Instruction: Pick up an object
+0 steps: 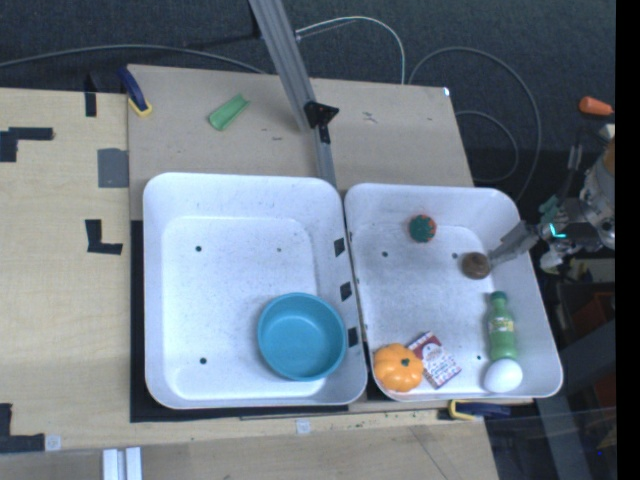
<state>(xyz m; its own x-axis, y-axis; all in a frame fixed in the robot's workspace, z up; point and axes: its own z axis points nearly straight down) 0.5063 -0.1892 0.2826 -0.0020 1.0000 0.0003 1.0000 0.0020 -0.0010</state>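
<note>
Bench (400,128) bearing two shallow white bins side by side, seen from above at a slant. The left bin (190,203) holds a blue bowl (301,336), upright, near its front right corner. The right bin (385,298) holds six things: a small teal and brown ball (422,229) towards the rear; a small brown ball (474,264) near the right wall; a green bottle (501,326) lying lengthwise along the right wall; a white egg-shaped object (503,375) just in front of the bottle, in the front right corner; an orange pumpkin-shaped toy (398,368) at the front left; and a red and white packet (434,359) just beside the toy, between it and the white object. The gripper (520,238) sits at the right bin's right rim, its slim grey tip reaching toward the brown ball, and appears to touch it or stop just short. Whether its fingers are open or closed cannot be told at this scale. Behind the bins, a green block (228,112) lies on the bench, and a grey pole (285,48) crosses it diagonally.
</note>
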